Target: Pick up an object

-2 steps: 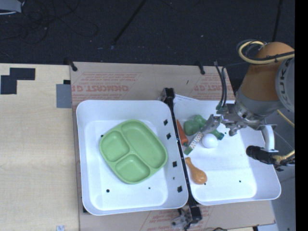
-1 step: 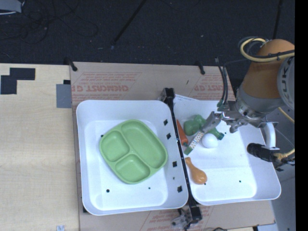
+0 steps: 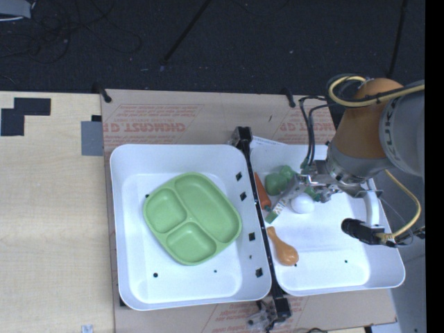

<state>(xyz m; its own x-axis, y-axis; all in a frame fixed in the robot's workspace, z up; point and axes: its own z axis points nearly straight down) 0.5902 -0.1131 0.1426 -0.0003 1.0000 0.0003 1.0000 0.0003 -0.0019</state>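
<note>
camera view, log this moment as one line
pincer low in right bin | near white ball, green toy | grasp unconfirmed | green tray in left bin

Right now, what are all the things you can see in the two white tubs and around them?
Shallow white plastic bins: two, white, side by side on the bench.
Light green divided plastic plate: one, green, three compartments, in the left bin.
Small green rounded toy: one, green, near the top left of the right bin.
Thin orange carrot-shaped toy: one, orange, along the right bin's left wall.
Small white ball: one, white, in the right bin, just below the claw.
Orange-tan spoon-shaped toy: one, lower left of the right bin.
Grey robot arm with orange band: one, reaching in over the right bin.
Claw: one, metal, low over the right bin.
</note>
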